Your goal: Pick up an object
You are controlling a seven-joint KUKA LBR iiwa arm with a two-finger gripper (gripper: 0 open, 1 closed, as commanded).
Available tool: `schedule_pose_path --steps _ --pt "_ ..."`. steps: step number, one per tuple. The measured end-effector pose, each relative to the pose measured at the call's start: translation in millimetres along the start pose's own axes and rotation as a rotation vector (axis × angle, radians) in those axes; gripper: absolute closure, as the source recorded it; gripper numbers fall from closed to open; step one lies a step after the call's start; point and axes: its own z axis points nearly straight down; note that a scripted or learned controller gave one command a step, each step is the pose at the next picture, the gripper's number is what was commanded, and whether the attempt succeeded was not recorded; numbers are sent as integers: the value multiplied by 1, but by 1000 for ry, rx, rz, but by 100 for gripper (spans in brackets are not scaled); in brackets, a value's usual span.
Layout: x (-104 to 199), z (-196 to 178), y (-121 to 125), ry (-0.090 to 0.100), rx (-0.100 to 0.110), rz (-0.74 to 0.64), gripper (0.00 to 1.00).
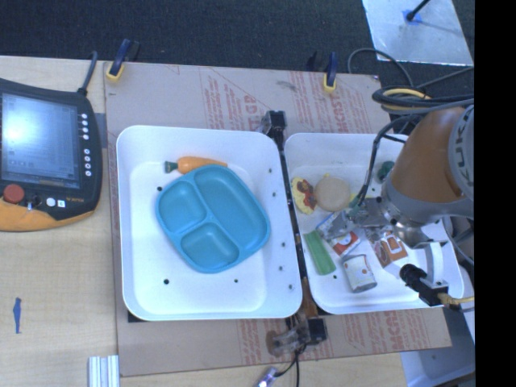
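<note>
Two white bins side by side: left bin (137, 216) carries a blue divided plate (212, 217) with a carrot (196, 164) at its far edge; right bin (322, 147) holds a jumble of small items including a silver can (359, 272), gripper (361, 214) down among them, grasp state unreadable.

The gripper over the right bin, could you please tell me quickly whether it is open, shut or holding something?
Gripper: cannot be told; it is low among the clutter in the right bin.
</note>
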Motion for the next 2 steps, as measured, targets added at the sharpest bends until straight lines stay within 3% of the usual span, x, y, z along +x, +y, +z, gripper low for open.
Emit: schedule_pose_path --steps 1,2 --pt "-1 -10 0 -2 2 -4 100" --pt "-1 -10 0 -2 2 -4 0"
